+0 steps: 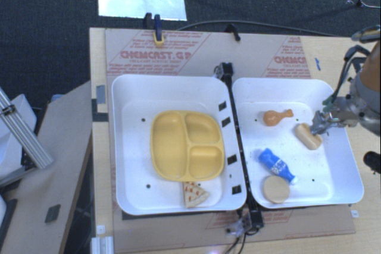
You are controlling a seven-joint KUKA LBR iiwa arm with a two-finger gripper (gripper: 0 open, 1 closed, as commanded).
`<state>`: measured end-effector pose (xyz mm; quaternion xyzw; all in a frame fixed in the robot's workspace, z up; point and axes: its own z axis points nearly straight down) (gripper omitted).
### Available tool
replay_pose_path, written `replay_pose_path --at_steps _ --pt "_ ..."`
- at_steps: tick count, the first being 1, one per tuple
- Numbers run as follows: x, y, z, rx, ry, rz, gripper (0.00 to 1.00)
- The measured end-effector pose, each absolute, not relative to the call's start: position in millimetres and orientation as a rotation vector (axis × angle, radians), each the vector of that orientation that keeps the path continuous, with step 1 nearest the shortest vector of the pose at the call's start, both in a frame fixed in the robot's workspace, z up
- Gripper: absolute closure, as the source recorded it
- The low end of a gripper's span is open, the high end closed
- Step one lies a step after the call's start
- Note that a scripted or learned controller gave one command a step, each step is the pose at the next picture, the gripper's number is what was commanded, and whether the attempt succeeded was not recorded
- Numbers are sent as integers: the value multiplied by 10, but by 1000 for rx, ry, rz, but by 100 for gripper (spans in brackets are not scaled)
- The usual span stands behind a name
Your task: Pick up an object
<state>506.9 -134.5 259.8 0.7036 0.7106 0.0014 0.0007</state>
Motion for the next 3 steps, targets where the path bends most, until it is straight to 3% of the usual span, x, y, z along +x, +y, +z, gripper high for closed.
replay_pose_path --at_steps 1,3 --pt "5224 -757 2551 2209 2232 5 100" --pt "5213 215 2372 2211 2232 3 100"
